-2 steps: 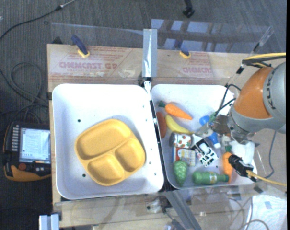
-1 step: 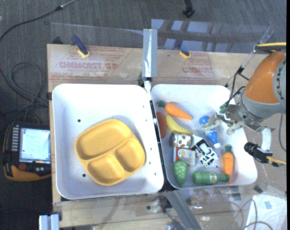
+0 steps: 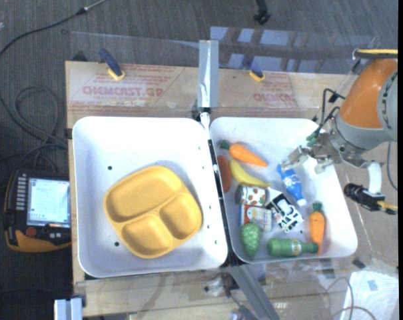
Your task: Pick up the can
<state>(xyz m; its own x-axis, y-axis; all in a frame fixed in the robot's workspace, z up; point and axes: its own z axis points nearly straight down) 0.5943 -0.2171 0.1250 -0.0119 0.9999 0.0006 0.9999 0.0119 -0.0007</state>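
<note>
Right now your gripper (image 3: pixel 308 157) sat upper right of the right bin (image 3: pixel 341 242), empty; couldn't tell its spread. Can (image 3: pixel 253 195) lay mid-bin, wedged between banana (image 3: pixel 246 175) and carton (image 3: pixel 257 216). Risk: descent snags neighbours instead.

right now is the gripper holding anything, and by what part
Nothing is held. The gripper hovers open above the right bin, apart from the can.

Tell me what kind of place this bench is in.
Probably a robotics lab: two white bins clamped to a bench, a teach pendant on grey carpet, toy food like a carrot, and the gripper hovering.
</note>
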